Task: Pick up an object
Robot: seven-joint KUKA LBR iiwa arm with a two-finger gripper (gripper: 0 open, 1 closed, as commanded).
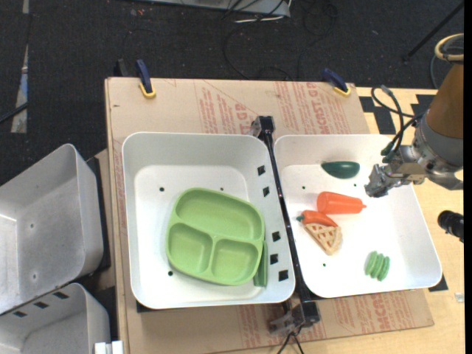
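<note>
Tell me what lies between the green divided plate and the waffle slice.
In the camera view, the two bins' adjoining white walls with a black clip strip separate the green divided plate from the waffle slice; nothing else.

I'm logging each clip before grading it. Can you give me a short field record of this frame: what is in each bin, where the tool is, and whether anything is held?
left bin: light green plastic divided plate
right bin: dark green rounded toy, orange toy carrot, small red toy piece, tan waffle-patterned wedge, light green ridged toy
tool: over the right bin's upper right part, beside the dark green rounded toy and the orange toy carrot
held: nothing seen in the tool
finger state: cannot tell
</note>
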